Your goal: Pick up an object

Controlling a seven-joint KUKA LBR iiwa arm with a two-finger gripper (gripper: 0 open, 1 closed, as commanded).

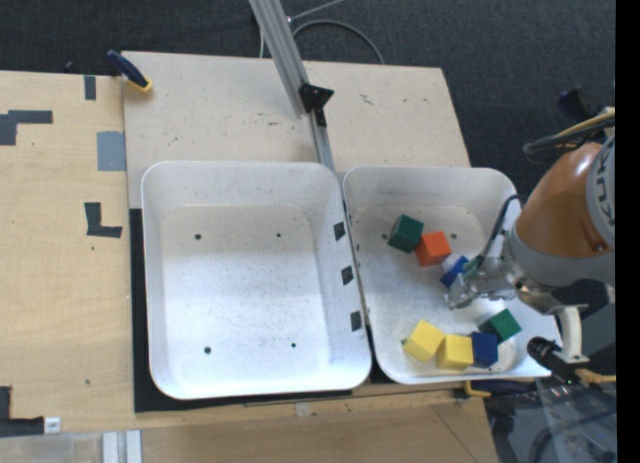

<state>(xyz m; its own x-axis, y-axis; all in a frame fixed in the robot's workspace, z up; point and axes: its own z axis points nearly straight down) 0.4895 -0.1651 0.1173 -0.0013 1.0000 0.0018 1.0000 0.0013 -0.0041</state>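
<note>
While left bin (160, 281) sits on table (60, 251), right bin (480, 179) holds green block (405, 234) and orange block (434, 247) at 12 o'clock, yellow blocks (424, 340) at 6. Claw (463, 289) hangs at 3 beside small blue block (454, 271); finger state unreadable.

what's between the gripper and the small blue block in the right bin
Nothing visible. The gripper is low in the right white bin, right beside the small blue block. The orange cube and dark green cube sit further left, off that path.
</note>
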